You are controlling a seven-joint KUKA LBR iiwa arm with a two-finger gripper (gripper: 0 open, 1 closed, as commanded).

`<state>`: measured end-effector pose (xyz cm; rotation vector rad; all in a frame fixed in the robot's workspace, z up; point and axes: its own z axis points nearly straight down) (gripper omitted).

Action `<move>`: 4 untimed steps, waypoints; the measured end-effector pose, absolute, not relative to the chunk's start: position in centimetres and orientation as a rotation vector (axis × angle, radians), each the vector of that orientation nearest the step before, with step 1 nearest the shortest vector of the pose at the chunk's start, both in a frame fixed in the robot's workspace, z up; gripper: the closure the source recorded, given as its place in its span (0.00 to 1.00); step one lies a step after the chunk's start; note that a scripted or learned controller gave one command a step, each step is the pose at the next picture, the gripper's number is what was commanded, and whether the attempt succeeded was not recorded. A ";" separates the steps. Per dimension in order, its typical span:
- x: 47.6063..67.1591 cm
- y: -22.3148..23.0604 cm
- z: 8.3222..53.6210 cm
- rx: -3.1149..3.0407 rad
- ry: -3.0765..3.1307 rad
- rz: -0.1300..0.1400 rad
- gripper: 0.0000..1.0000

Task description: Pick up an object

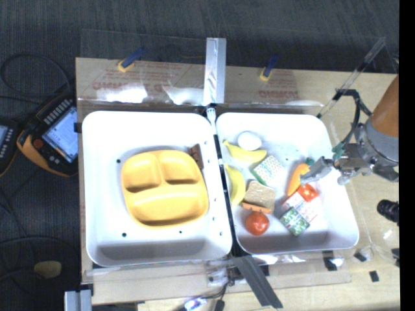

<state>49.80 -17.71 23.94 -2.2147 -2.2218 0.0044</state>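
Note:
The right bin (327, 129) holds several toy foods: a white egg (249, 140), two bananas (242, 153), a green-and-white box (268, 170), a slice of bread (260, 197), a red tomato (257, 223), an orange carrot (295, 179) and a carton with red and green print (298, 214). My gripper (319, 168) hangs over the right side of this bin, just right of the carrot's top and above the carton. Nothing shows between it and the objects below.
The left bin (97, 173) carries a yellow divided plate (165, 186), with a small brown piece (196, 154) at its upper right corner. A low wall (219, 173) separates the bins. A teach pendant (55, 138) and cables lie off the bench to the left.

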 end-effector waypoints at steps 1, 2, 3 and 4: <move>49.8 -17.7 23.9 -2.215 -2.222 0.004 0.00; 56.3 -18.8 10.4 -1.935 -2.471 0.002 0.00; 58.1 -21.4 9.1 -1.789 -2.582 -0.014 0.00; 58.2 -21.6 9.8 -1.795 -2.589 -0.012 1.00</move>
